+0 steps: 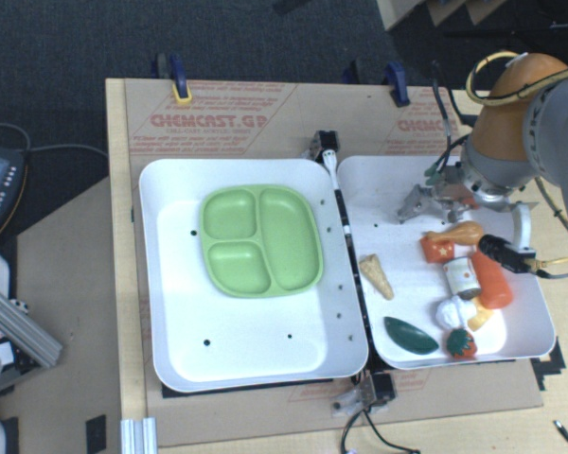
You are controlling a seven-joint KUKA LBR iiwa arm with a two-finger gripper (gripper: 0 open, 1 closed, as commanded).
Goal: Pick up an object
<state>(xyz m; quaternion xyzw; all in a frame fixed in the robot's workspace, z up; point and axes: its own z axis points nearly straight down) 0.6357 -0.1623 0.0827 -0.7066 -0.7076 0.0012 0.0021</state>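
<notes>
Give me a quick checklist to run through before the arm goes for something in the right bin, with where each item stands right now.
1. Gripper is over the right bin, near its far edge: ok.
2. Nothing between the fingers: cannot tell, they are too small and dark to read.
3. Targets in reach: ok. A cluster of toy food lies just below the gripper.
4. Isolated target available: ok. The beige cone and the dark green piece each lie apart from the cluster.
5. Cluster items separable: not ok. They touch or overlap.
6. Cable is clear of the cluster: not ok. It crosses the bin's right edge beside the orange items.
</notes>
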